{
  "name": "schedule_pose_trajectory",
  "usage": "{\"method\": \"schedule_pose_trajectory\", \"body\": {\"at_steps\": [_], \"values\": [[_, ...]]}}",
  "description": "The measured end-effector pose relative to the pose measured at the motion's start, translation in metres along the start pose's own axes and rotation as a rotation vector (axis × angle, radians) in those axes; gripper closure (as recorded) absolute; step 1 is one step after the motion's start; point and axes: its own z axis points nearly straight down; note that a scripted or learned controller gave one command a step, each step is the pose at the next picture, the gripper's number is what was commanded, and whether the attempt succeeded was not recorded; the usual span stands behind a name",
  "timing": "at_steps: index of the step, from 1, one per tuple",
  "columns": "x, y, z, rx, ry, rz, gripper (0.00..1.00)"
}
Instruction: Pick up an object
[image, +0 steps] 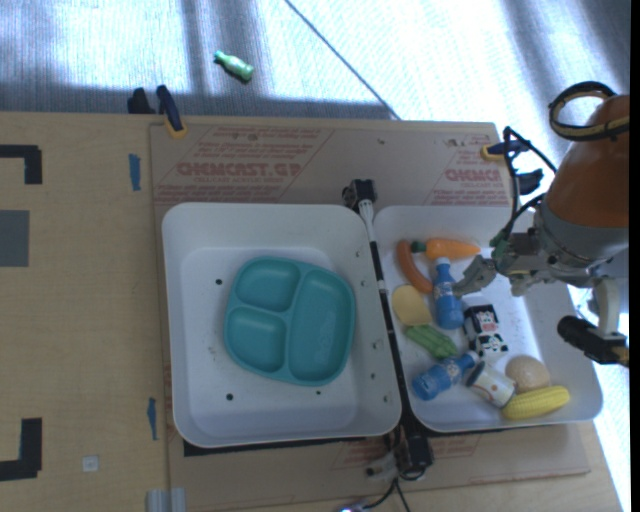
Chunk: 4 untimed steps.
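Toys (470, 340) fill right bin (585, 400); board (240, 168) reads "CHEMCAST GP".

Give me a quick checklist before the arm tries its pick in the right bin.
1. Tool is over the right white bin: ok.
2. A target lies close: the upright blue plastic bottle sits beside the tool: ok.
3. Fingers open for a grasp: cannot tell.
4. Nothing held yet: cannot tell.
5. Room around the bottle: not ok, the yellow lemon-shaped toy and the orange carrot toy crowd it.
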Motion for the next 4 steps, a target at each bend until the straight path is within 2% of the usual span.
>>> {"method": "schedule_pose_trajectory", "body": {"at_steps": [1,2,3,4], "values": [[0.007,0.008,0.096,-0.004,-0.002,0.023,0.0],[0.01,0.042,0.114,-0.007,-0.002,0.19,0.0],[0.01,0.042,0.104,-0.008,-0.002,0.19,1.0],[0.063,-0.054,-0.033,-0.003,-0.001,0.085,1.0]]}}
